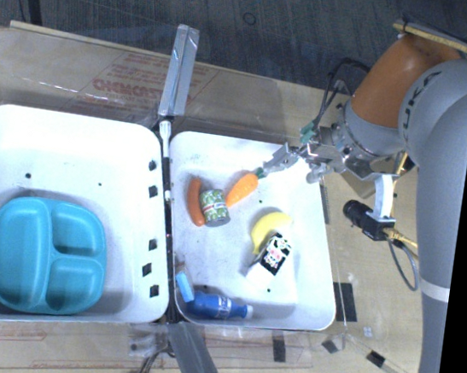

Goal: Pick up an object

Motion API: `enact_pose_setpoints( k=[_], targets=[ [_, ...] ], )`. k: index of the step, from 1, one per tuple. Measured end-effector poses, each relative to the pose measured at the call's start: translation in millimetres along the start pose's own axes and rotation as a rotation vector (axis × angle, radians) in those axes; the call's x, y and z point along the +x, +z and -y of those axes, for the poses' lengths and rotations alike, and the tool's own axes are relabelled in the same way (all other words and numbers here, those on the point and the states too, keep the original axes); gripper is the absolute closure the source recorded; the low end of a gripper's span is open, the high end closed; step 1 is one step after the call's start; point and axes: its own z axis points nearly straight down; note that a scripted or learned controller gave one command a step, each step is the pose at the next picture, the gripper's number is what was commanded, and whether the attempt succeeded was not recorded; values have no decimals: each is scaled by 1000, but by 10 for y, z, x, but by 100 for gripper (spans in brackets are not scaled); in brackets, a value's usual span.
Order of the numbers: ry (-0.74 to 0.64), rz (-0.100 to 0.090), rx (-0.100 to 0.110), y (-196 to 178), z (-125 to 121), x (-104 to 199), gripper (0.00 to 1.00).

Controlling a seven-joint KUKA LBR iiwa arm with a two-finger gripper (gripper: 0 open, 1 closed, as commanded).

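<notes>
Gripper (273,163) hovers over the right bin's (308,300) far edge, just beside the carrot (242,189). Jaws: can't tell. Carrot looks light, stiff, smooth; grip mid-body, across its width.

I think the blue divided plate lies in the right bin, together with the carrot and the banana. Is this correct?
Not quite. The camera view shows the blue divided plate in the left bin, alone. The carrot and the banana do lie in the right bin.
</notes>
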Motion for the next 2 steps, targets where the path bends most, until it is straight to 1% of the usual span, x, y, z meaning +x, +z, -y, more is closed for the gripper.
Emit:
enact_pose_setpoints(
  k=[1,2],
  targets=[
    [-20,1,-3,1274,-219,185,0],
    [-25,0,-1,1174,-221,194,100]
  ],
)
